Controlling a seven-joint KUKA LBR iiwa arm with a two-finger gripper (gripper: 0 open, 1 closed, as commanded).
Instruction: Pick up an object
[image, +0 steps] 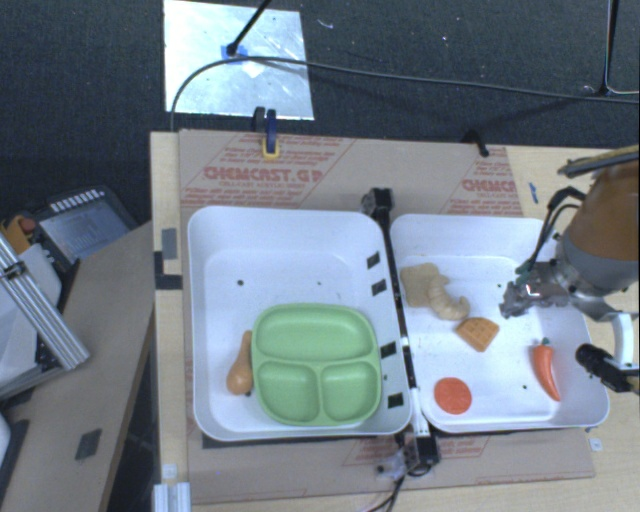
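carrot (545, 370), the small orange toy with a green top, looks the likeliest pick, since it lies in the right bin (500, 232) close under the arm (605, 225), near that bin's right wall

going from the largest down: the bench (330, 160) carries two white bins side by side. the left bin (270, 235) holds a green divided plate (316, 362) with a tan, pear-like piece (240, 366) just beside its left edge. the right bin holds a pale beige lump (432, 290) toward its upper left, an orange waffle-like square (479, 333) near the middle, a red disc (453, 396) at the front, and the carrot to the right

the arm reaches in from the right, and the gripper (520, 297) hangs over the upper right part of the right bin, between the waffle square and the bin wall. it has nothing between its fingers that i can see, and whether the claw is spread or pressed together i cannot tell at this size

the carrot's long axis runs roughly from the back of the bin toward the front, tilted slightly, with the green top at the far end and the tip pointing toward the front right corner

to do the step well, i judge the gripper should come over the carrot's thick middle and turn so the fingers close across the short width, not along the length. the nearby wall leaves little room on that side, so a straight descent seems safer than a slanted one
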